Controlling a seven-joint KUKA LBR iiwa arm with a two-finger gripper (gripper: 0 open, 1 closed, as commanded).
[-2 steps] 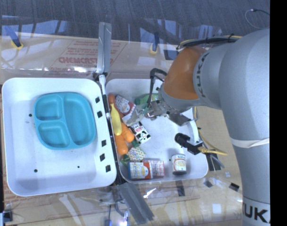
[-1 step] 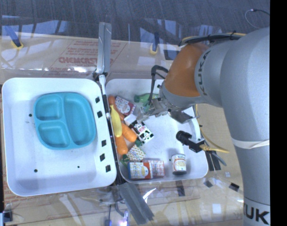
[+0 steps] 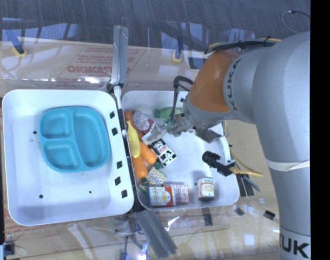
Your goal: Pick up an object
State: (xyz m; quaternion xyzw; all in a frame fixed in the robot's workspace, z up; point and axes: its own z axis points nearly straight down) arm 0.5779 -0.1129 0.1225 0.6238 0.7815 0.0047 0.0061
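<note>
My gripper (image 3: 173,125) hangs low over the upper middle of the right bin (image 3: 186,169), under the orange wrist band. Just left of it lies a red and white packet (image 3: 144,122), and a green item (image 3: 164,112) lies behind it. A black and white cow-print item (image 3: 164,151) sits a little below the gripper. Along the bin's left wall lie a yellow banana (image 3: 133,140) and an orange carrot (image 3: 146,154). I see nothing held.
A small can (image 3: 206,188) and a red carton (image 3: 166,194) lie at the right bin's near edge, beside a patterned wrapper (image 3: 156,176). The left bin (image 3: 19,188) holds a blue divided plate (image 3: 74,137). The big grey arm covers the right side.
</note>
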